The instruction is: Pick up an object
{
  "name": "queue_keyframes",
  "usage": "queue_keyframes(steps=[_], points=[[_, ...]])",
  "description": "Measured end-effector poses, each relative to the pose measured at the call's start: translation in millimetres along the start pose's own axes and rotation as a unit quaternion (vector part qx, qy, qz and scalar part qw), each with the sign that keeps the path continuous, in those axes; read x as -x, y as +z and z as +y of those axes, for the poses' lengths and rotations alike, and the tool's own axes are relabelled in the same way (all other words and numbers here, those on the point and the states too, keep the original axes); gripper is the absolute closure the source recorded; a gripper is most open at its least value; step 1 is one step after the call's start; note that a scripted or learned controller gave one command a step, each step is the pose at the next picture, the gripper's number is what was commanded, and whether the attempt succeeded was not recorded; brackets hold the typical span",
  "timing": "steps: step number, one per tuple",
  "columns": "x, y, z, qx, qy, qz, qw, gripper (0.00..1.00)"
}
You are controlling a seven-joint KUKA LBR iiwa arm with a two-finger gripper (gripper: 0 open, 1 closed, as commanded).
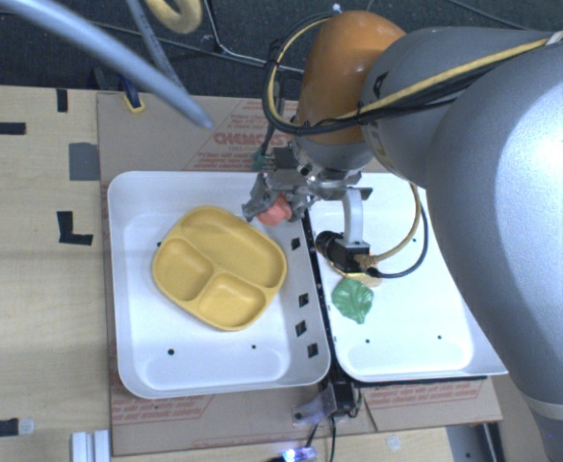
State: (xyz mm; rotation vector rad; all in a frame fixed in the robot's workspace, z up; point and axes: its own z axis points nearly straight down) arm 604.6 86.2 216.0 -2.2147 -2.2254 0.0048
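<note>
Camera view: gripper [273, 200] is low over the left bin [132, 258], at its upper right corner by the divider. A small red-orange object [275, 213] sits right at the fingertips, just below them, against the yellow divided plate's [219, 267] upper right rim. Can't tell how far the jaws are open or whether they have it. Green crumpled object [352, 300] lies in the right bin [435, 335], well apart. Judgement: red piece is the target, essentially straight beneath.

Yellow divided plate [219, 267] flat in left bin, small red object [275, 213] beside its rim
</note>
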Motion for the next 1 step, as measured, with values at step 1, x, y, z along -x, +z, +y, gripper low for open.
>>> queue_keyframes(steps=[1], points=[[1.7,-0.5,0.0,0.0,0.001,0.0,1.0,0.0]])
